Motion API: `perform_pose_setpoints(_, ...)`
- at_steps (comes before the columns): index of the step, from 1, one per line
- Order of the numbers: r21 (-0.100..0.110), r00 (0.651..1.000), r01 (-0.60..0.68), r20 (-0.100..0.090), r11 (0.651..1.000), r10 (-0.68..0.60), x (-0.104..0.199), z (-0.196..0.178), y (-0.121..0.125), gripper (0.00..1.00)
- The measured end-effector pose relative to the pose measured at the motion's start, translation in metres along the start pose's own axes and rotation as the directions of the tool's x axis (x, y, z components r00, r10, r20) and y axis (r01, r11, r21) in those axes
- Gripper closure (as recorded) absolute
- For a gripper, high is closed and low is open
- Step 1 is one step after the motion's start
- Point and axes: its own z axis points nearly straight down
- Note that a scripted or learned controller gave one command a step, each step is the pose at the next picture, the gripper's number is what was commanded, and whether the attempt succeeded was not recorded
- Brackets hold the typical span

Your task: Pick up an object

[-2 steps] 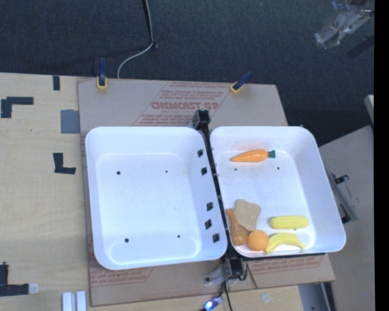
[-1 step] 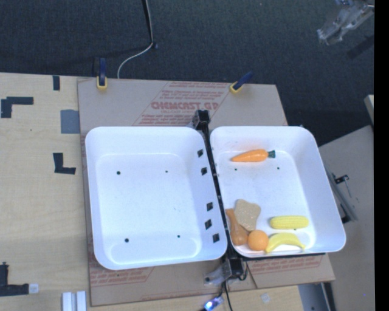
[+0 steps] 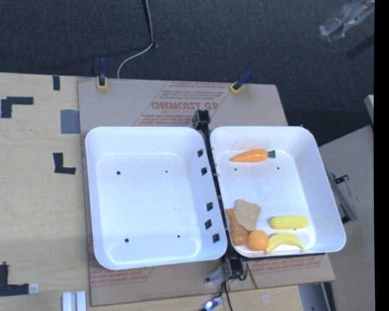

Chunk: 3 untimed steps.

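**Toy food in the right bin, end effector blurred at the top right**

The left bin [image 3: 146,200] sits on the table [image 3: 36,182] beside the right bin [image 3: 307,182], their rims touching. In the right bin, a carrot [image 3: 249,156] lies alone near the far wall. At the near edge, a tan bread slice [image 3: 247,213] partly covers a brownish piece [image 3: 236,228] hard to identify; an orange [image 3: 258,240], a banana [image 3: 284,243] and corn [image 3: 289,222] crowd beside it. The end effector [image 3: 345,18] is pale and blurred; its opening cannot be told.
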Motion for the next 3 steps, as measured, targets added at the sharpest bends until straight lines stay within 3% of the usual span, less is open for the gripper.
perform_pose_setpoints(3,0.0,1.0,0.004,0.004,1.0,-0.004,0.002,-0.03,0.001,1.0)
